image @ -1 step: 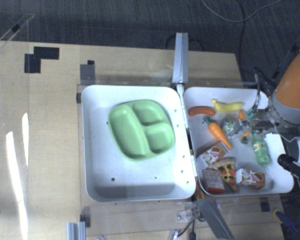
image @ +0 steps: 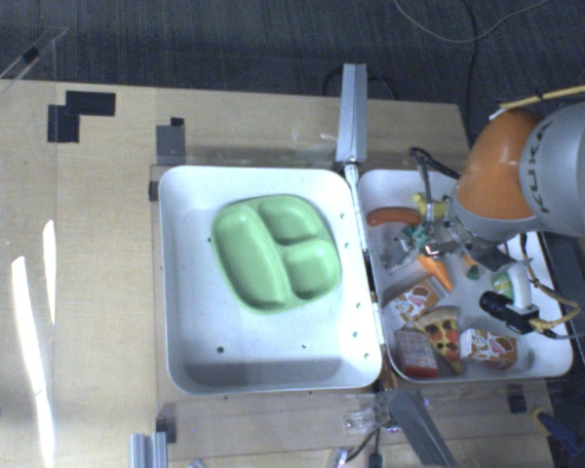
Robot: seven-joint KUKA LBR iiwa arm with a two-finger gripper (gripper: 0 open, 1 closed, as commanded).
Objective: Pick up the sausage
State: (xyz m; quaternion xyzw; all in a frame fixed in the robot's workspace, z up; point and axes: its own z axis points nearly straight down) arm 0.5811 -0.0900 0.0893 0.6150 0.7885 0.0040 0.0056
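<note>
Near end of right bin (image: 556, 364): pizza slice (image: 442, 331), packets. Gripper (image: 416, 245) mid-bin, finger state cannot tell. Sausage (image: 393, 216) just beyond gripper, slightly left, at far-left corner, long axis left-right. Green tray (image: 273, 252) in left bin (image: 190, 291).

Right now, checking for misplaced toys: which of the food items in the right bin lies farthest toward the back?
The sausage, reddish and lying lengthwise near the right bin's back left corner. The carrot, pizza slice and other pieces all sit nearer the front.
</note>
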